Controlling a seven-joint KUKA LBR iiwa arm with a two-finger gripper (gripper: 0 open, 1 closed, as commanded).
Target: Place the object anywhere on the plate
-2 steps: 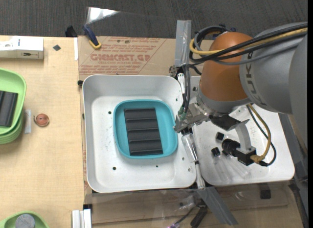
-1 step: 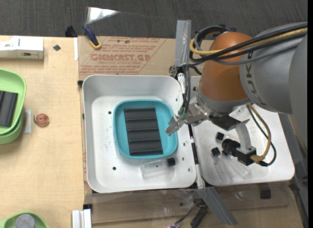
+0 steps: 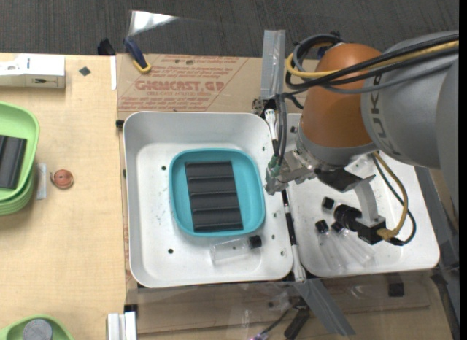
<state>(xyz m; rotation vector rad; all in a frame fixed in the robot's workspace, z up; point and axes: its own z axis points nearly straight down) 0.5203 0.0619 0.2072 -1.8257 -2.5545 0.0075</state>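
Tool (image 3: 276,176) at the wall of the white bin (image 3: 146,207), beside the teal plate (image 3: 177,192), grip indiscernible.

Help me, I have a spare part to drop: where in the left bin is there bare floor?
Bare floor of the left bin lies between the teal plate and the far wall, and along the left wall. Crowded: the near right corner, with a small black piece and a clear scrap.

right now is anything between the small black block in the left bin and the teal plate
Nothing visible does: the small black block lies just off the lower right corner of the teal plate. A ribbed black slab covers most of the plate, though, leaving only its rim free.
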